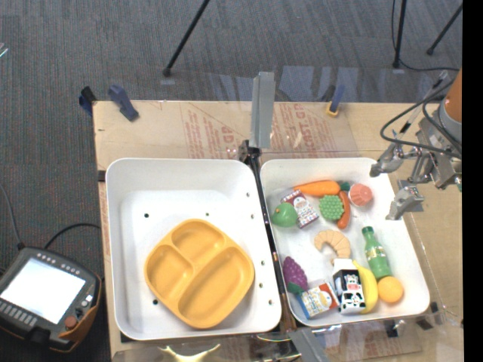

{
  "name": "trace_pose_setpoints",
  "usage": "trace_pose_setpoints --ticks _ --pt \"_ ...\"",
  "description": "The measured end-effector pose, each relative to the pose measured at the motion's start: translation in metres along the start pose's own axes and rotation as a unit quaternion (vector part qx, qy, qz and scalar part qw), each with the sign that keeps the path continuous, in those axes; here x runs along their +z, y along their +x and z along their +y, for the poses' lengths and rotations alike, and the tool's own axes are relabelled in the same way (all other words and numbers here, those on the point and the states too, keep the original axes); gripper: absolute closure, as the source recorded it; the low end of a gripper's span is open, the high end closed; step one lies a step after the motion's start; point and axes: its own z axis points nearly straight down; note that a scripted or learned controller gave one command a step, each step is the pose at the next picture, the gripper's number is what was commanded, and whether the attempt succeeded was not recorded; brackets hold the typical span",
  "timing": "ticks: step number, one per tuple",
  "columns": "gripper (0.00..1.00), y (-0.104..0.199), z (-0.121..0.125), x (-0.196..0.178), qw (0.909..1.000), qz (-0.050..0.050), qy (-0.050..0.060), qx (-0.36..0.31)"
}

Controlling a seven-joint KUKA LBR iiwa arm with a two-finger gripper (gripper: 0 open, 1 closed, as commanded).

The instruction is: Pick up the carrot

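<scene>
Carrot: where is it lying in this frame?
The carrot lies near the far edge of the right bin, toward its left side, just above the small red carton and the green bumpy ball. The hand hovers apart, at that bin's right rim.

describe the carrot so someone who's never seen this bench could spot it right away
Look in the right bin, the one crowded with toy food, along its far edge. The carrot lies there: a long orange taper with a green tip, just above the bumpy green ball.
</scene>
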Motion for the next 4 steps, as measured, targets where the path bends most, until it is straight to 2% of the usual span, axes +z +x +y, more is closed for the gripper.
trace_pose_setpoints --ticks 1,2,3,4 --pt "0.0 -0.063 0.042 0.118 0.999 0.008 -0.003 -0.044" --pt "0.0 0.005 0.021 0.202 0.9993 0.004 -0.001 0.038" --pt "0.0 -0.042 0.043 0.199 0.9584 0.0 0.0 0.285" --pt "0.0 -0.053 0.087 0.197 0.9506 -0.002 0.005 0.31"
